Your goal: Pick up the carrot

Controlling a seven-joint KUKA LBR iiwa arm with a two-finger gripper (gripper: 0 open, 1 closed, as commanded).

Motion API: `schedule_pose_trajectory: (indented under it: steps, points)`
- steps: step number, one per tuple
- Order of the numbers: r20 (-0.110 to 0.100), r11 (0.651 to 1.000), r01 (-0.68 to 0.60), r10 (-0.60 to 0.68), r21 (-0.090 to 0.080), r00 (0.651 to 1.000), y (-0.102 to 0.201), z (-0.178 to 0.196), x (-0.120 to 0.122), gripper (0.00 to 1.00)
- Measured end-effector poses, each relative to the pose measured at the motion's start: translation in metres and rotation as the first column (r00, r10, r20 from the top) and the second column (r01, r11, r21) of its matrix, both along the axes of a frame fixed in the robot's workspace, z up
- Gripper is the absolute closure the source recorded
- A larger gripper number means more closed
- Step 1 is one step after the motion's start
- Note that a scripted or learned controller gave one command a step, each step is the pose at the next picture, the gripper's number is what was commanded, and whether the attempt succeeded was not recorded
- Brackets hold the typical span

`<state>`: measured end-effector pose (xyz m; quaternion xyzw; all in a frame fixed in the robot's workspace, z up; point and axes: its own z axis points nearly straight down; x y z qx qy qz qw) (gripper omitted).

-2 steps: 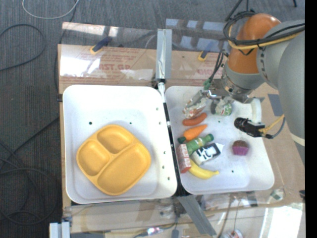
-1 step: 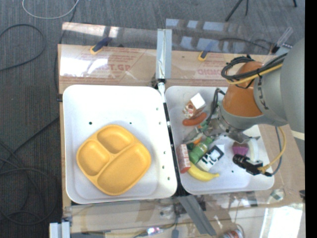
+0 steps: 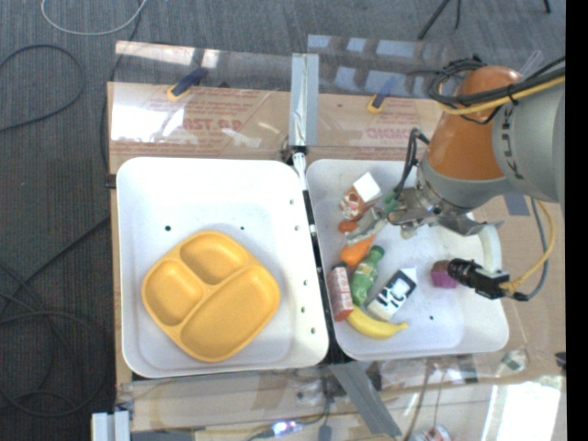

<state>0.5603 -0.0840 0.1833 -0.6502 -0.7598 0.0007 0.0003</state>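
Dark grey carpet floor with thin looping cables. The bench is brown cardboard under glossy clear sheeting, with two shallow white plastic bins side by side. The left bin holds a yellow, rounded three-compartment tray. The right bin holds clutter: orange carrot near the bin's left-centre, touching a green bottle; a curved yellow banana, a black-and-white box, a white cube, a purple piece. Gripper hangs just up-right of the carrot; cannot tell its state.
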Motion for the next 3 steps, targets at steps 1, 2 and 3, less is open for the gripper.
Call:
schedule_pose_trajectory:
  steps: [1,2,3]
  points:
    - [0.012,0.999,-0.050,0.050,-0.002,0.999,-0.022,-0.094,0.029,0.00]
    - [0.013,0.999,-0.049,0.049,0.000,0.999,-0.021,-0.085,0.030,1.00]
    - [0.001,0.999,0.053,-0.053,-0.003,0.999,-0.010,0.043,0.058,1.00]
